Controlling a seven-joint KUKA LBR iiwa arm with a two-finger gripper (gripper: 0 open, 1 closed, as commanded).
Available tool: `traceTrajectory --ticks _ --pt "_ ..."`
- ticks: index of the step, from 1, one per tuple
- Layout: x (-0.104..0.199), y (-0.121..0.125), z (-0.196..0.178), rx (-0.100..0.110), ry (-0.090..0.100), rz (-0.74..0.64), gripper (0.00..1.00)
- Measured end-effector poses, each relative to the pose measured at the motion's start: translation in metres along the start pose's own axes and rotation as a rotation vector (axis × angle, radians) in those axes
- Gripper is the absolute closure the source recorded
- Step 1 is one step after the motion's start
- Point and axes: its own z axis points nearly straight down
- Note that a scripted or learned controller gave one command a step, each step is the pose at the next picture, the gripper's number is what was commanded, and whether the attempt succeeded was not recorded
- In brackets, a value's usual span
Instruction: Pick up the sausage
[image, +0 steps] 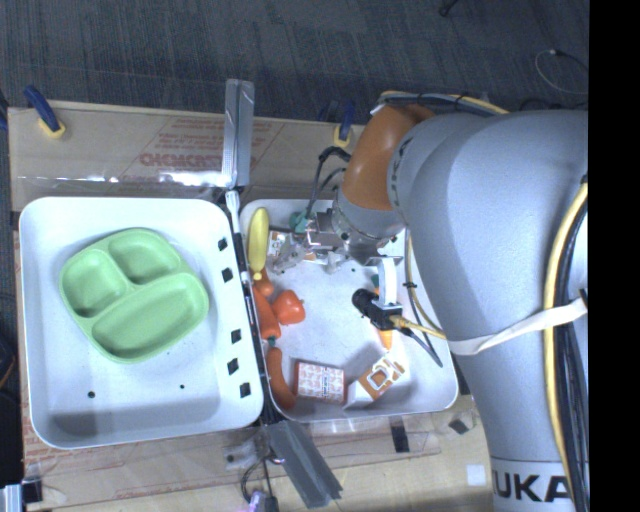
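Note:
The sausage (277, 378) is a reddish-brown, elongated piece. It lies along the left wall of the right bin (425, 395), near the front corner and beside a red-brown carton (320, 381). My gripper (298, 250) hangs over the back left part of that bin, just right of a yellow banana (258, 243). It is well behind the sausage and not touching it. The grey arm and orange wrist band cover the bin's back right part.
An orange carrot-like piece (264, 305) and a red item (290, 307) lie between gripper and sausage. A small orange-and-white box (385, 375) sits at the front right. The left bin (40, 400) holds a green divided plate (135, 292).

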Motion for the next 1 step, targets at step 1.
traceTrajectory --ticks 1 --pt "-0.0024 0.0153 0.0038 0.028 -0.001 0.288 0.00"
